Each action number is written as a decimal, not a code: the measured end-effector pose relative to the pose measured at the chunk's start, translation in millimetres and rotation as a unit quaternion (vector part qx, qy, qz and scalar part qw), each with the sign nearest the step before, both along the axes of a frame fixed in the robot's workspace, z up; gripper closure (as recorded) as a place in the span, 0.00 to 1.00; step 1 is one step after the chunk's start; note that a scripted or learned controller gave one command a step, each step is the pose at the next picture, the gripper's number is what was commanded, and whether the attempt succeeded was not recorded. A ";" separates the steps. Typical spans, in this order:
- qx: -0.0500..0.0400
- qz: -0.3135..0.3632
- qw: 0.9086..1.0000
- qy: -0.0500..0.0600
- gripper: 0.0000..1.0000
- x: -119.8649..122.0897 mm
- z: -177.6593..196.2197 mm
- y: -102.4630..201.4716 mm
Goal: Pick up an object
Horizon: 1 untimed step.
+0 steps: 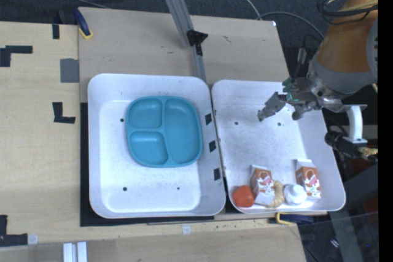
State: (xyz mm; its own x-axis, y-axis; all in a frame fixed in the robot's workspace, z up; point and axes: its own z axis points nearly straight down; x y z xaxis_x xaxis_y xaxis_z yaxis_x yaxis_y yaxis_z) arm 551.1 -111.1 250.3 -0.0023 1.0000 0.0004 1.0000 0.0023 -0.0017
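Risk: the objects crowd the right bin (270,144) at its 5 to 6 o'clock corner: orange ball (244,196), carton (263,184), white cap (296,194), second carton (307,179), all touching or nearly so. A descent there could strike the bin wall or nudge neighbours.

Gripper (284,105) hovers near the bin's 1 o'clock; fingers appear slightly parted, holding nothing. Blue plate (164,131) sits in the left bin (107,150).

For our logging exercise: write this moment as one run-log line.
gripper: above right bin, nothing held | plate: left bin | cartons, ball: right bin's near edge
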 end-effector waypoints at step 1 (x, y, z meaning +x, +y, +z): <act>0.000 0.000 1.000 0.000 0.00 0.0 0.0 -0.2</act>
